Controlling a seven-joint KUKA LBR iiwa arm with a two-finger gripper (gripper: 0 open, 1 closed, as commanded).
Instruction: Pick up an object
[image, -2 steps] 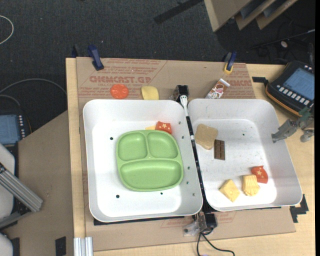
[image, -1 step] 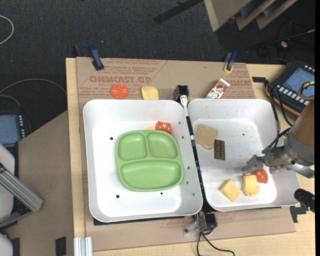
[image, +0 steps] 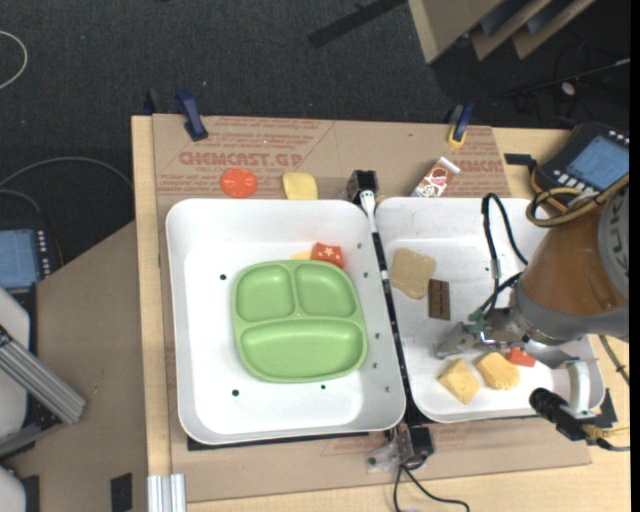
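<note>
My gripper (image: 462, 341) is low inside the right bin (image: 455, 222), reaching in from the right under the grey and orange arm. Just in front of it lie two yellow cheese-like chunks, one (image: 460, 381) to the left and one (image: 498, 371) to the right. Beside the right chunk, a small red piece (image: 520, 355) peeks out from under the wrist. A brown chocolate-like bar (image: 438, 298) and a tan bread-like slice (image: 411, 272) lie behind the gripper, toward the bin's back left. Nothing is seen held by the gripper.
The left bin (image: 200, 300) holds a green divided plate (image: 298, 320) with a red item (image: 328, 254) and a bit of yellow at its far edge. Behind the bins on the board lie an orange disc (image: 239, 183), a yellow piece (image: 299, 186) and a small wrapper (image: 435, 179).
</note>
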